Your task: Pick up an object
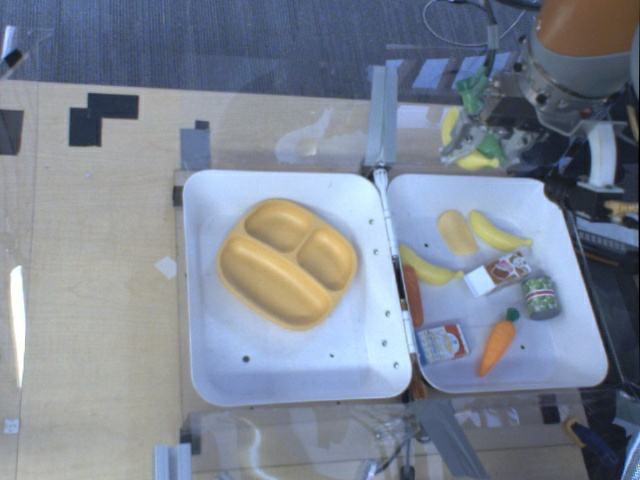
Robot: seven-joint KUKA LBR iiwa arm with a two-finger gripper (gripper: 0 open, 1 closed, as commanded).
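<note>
Gripper [478,118] hangs beyond the right white plastic bin's [575,353] far rim, with a yellow-green plastic toy [470,150] at its tips; grip cannot be told. Below it lie bananas, an orange carrot [496,344], and small cartons with unreadable labels. The left bin holds a yellow three-compartment tray [288,262].

Robotics lab: taped bench [90,268], twin white bins [300,388], cabling [450,8].

counter [90,268]: pale wood surface, black tape patches near its far left corner
left bin [290,368]: white, shallow, lies on the counter toward the middle
right bin [560,353]: white, shallow, just beside the left bin, their edges touching, toward the counter's right edge
</note>
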